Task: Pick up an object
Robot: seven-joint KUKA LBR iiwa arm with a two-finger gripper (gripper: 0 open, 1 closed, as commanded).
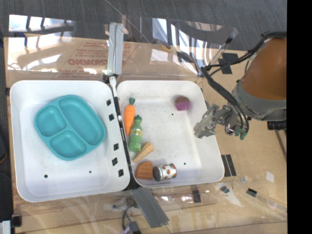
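- Camera view, looking down at a slant: my gripper (pixel 204 128) hangs at the right-hand rim of the right bin (pixel 187 167), reaching in from the right, with my grey arm and its orange band (pixel 267 69) behind it.
- My jaws: nothing sits between them; whether they stand apart or together I cannot tell, since the fingertips merge into one grey shape at this angle.
- Purple cupcake (pixel 182 102): the nearest object to my jaws, up and to their left, on the bin floor near the far wall, apart from me.
- Small printed can (pixel 165 172): lying on its side, below and to the left of my jaws, near the front wall.
- Orange waffle-like toy (pixel 144 170): just beside the can, on its far side from me.
- Tan cone-shaped toy (pixel 143 151): left of my jaws and slightly lower, lying tilted, just above the waffle-like toy.
- Green bottle (pixel 135 134): left of my jaws at about their height, lying on the floor, its lower end near the cone.
- Toy carrot (pixel 129 117): farthest left within this bin, alongside the bottle and close to the wall shared by both bins.
- Left bin (pixel 29 174): well apart from my jaws, beyond the shared wall.
- Teal divided plate (pixel 69 126): three compartments, resting flat in the left bin.
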